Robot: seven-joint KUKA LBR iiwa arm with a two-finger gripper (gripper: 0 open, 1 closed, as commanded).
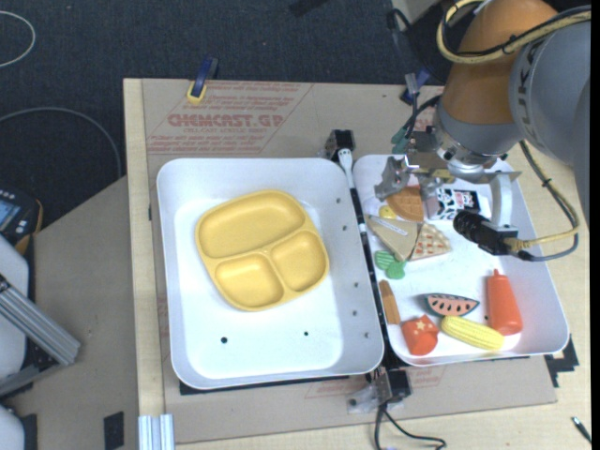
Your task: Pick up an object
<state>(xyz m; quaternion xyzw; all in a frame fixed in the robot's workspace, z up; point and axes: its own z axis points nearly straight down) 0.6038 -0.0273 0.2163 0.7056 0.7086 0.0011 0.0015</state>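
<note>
My gripper (pixel 411 182) hangs low over the far left part of the right bin (pixel 548 293), on the grey arm with the orange band (pixel 487 40). Right under it lies a brown bun-like toy (pixel 406 204), partly covered by the gripper. Close by are a tan wedge (pixel 394 233) and a waffle-patterned slice (pixel 431 243). Nearer the front lie a green piece (pixel 391 266), an orange stick (pixel 389 302), a watermelon slice (pixel 450 305), a red pepper (pixel 420 335), a corn cob (pixel 472 333) and a red-orange bottle (pixel 503 302).
The left bin (pixel 187 326) holds a yellow divided plate (pixel 262 248). A black cable connector (pixel 483 231) hangs off the wrist over the right bin. A black clip (pixel 339 143) sits at the far end of the wall between the bins.
</note>
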